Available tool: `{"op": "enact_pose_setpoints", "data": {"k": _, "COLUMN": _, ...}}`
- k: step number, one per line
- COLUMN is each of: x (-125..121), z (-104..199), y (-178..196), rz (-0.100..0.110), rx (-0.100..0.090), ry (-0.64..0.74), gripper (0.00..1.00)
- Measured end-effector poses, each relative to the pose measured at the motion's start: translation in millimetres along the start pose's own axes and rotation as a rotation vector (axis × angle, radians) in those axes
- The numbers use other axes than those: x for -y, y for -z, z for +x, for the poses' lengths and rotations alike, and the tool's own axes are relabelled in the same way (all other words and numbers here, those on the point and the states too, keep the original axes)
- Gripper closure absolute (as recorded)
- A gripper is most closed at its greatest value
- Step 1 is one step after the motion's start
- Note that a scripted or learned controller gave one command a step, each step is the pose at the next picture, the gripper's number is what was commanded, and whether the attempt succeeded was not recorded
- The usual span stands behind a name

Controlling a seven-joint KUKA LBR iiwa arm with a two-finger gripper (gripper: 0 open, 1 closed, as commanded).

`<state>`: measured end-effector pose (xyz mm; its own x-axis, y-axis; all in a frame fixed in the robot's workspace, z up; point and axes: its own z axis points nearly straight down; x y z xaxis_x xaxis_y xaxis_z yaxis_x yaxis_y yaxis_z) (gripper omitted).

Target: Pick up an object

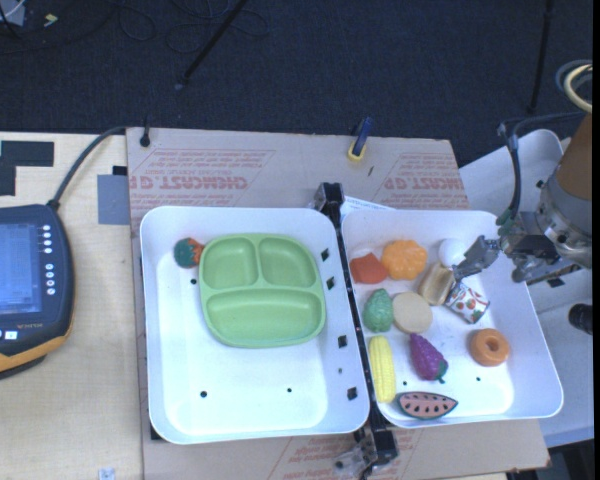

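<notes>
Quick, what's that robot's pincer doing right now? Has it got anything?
Pincer: over the right bin, above the small carton; whether it is open, closed or holding something cannot be told.

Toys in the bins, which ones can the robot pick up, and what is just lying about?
For the job:
pincer
orange
corn
eggplant
donut
watermelon slice
small carton

Just lying about:
green plate
tablet controller
blue and yellow clamp
</notes>
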<state>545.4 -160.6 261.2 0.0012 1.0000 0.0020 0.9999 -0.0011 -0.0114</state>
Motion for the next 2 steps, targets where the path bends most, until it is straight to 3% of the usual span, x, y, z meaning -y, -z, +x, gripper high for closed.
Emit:
{"op": "enact_pose_setpoints", "data": {"k": 1, "x": -1.8, "z": -0.3, "y": 5.1, "rz": -0.01, "rx": 0.002, "ry": 0.001, "gripper": 0.0}}
{"op": "enact_pose_setpoints", "data": {"k": 2, "x": -1.2, "z": -9.3, "y": -48.4, "rz": -0.003, "rx": 0.0, "ry": 0.002, "gripper": 0.0}}
